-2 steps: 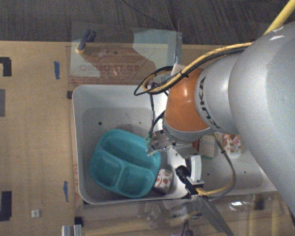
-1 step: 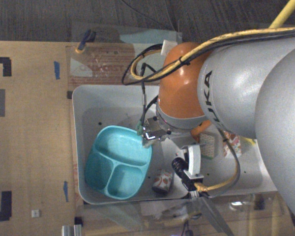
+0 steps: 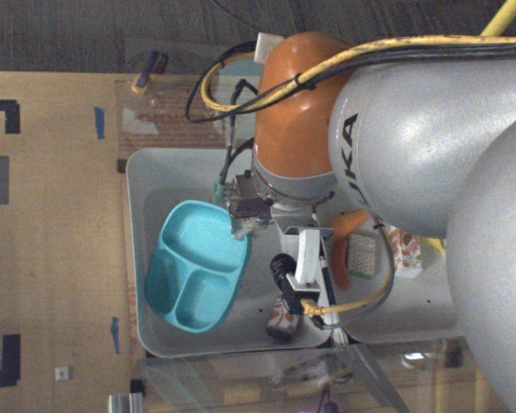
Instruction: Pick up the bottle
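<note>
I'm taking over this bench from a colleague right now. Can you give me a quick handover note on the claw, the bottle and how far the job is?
Claw: low in the white bin, at the rim of the teal divided plate; no bottle seen in it.
Bottle: probably the small dark item with an orange-and-white label by the bin's wall nearest the view's bottom, partly hidden by the arm, apart from the claw.
Done: no pick yet.
Left: move to the bottle, grasp, lift.
</note>
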{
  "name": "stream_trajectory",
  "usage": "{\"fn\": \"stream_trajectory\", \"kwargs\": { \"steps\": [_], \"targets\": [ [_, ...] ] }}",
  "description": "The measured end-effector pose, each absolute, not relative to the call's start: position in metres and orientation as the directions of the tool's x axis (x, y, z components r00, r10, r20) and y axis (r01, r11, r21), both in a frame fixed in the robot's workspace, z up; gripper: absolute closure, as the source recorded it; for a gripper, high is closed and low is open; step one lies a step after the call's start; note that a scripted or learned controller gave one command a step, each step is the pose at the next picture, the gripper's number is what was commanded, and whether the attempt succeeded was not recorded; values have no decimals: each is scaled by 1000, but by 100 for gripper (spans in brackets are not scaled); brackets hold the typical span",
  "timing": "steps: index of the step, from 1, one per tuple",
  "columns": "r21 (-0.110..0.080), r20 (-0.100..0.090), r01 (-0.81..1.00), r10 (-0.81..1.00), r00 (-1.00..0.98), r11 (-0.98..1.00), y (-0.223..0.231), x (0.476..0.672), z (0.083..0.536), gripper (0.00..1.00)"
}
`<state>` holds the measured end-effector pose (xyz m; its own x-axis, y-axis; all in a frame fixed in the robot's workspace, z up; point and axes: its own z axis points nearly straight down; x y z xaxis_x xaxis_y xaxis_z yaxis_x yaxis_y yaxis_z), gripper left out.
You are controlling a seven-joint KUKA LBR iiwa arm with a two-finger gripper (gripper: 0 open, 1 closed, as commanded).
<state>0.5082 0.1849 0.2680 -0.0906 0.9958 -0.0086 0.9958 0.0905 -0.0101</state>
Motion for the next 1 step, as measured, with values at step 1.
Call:
{"fn": "stream_trajectory", "kwargs": {
  "steps": [1],
  "targets": [
    [-10, -4, 957, 957, -291, 291, 205, 511, 335, 100]
  ]
}}
